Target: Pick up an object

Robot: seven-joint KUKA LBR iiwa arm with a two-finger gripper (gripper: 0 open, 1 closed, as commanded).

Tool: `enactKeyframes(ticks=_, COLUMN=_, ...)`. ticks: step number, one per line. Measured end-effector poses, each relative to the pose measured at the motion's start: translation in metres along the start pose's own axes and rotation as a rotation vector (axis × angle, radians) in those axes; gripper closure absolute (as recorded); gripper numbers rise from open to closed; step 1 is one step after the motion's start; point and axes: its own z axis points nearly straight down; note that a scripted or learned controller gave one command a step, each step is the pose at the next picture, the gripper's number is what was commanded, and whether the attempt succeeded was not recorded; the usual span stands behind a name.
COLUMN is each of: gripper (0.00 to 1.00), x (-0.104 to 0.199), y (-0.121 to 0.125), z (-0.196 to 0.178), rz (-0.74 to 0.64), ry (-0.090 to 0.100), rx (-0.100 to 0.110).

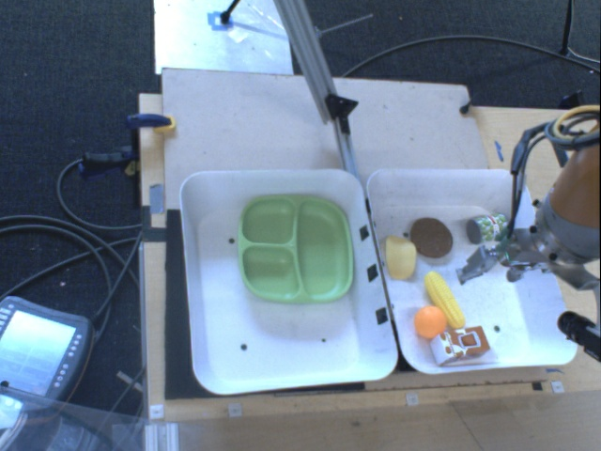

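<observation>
The right bin [526, 318] holds a brown round disc [432, 237], a pale yellow block [401, 257], a yellow corn cob [444, 297], an orange ball [430, 322], a brown and white carton [461, 346] and a small green and white can [488, 225]. My gripper [476, 267] hangs low over the middle of this bin. It is just below the can and to the right of the disc and the corn. Nothing shows in its grasp. The arm [575, 216] reaches in from the right.
A green divided plate [296, 249] lies in the left bin [216, 346]. A slanted metal pole [310, 50] runs down to the wall between the bins. Cables and a pendant [33, 346] lie on the floor at the left.
</observation>
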Motion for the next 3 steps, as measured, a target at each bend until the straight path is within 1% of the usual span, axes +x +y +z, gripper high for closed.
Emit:
enactKeyframes(ticks=1, gripper=0.0, x=0.0, y=0.0, z=0.0, rz=0.002, ry=0.0, rx=-0.001)
enactKeyframes(ticks=2, gripper=0.0, x=-0.001, y=0.003, z=0.042, rz=0.004, ry=0.0, rx=0.004)
enactKeyframes(ticks=3, gripper=0.0, x=-0.001, y=-0.004, z=0.086, rz=0.004, ry=0.001, rx=0.004)
